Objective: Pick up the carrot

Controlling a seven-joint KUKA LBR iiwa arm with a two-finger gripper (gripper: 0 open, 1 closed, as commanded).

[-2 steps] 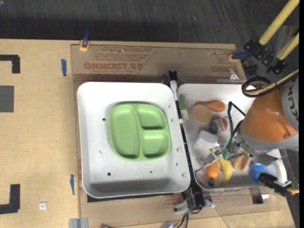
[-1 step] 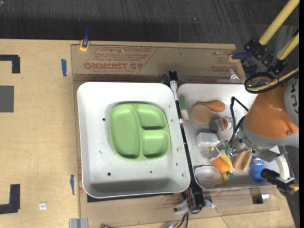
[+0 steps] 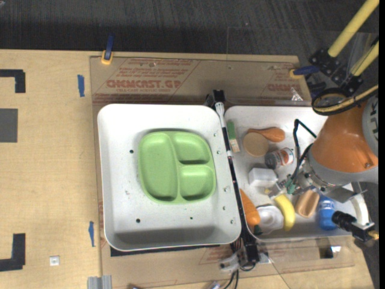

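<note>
Carrot (image 3: 249,208) lies untouched at the near-left edge of the right bin (image 3: 283,112), against the wall dividing the two bins.
Approach step, by my read: gripper (image 3: 293,185) hangs over the clutter right of it (open or closed, cannot tell); next move calls for shifting left and descending beside the banana (image 3: 286,212).

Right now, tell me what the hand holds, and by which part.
Cannot be told: the hand sits low among the right bin's clutter. The carrot lies apart, by the left wall.

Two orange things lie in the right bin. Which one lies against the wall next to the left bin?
The carrot: long and thin, it lies along the right bin's left wall, near the banana. The other orange thing is rounder and lies nearer the far wall.
</note>
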